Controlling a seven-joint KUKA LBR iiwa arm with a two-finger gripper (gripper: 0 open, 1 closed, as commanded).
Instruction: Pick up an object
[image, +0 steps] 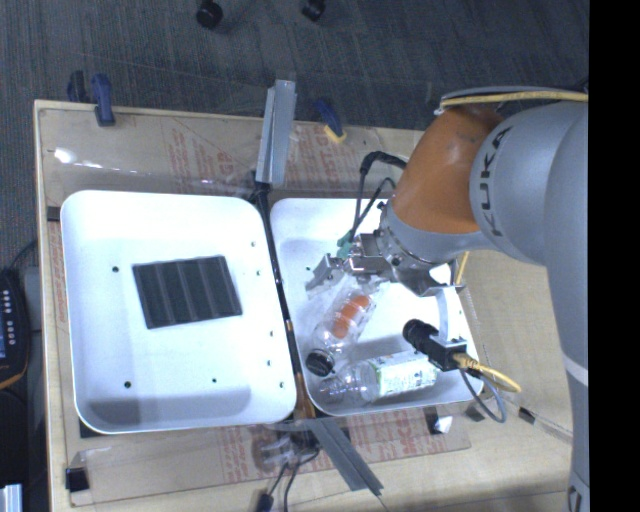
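My gripper (338, 270) hangs over the upper middle of the right bin (300, 225). Just below it lies a clear plastic bottle with orange contents (345, 318), its black cap (319, 362) pointing to the bin's lower left. A second clear bottle with a green and white label (395, 379) rests along the bin's near wall. The view shows nothing held in the gripper. The arm's wrist hides the right part of this bin.
A dark ribbed rectangular pad (187, 291) lies flat in the middle of the left bin (90, 380). A grey bar (274, 130) stands at the back between the two bins. Blue clamps (100, 98) grip the bench's far edge.
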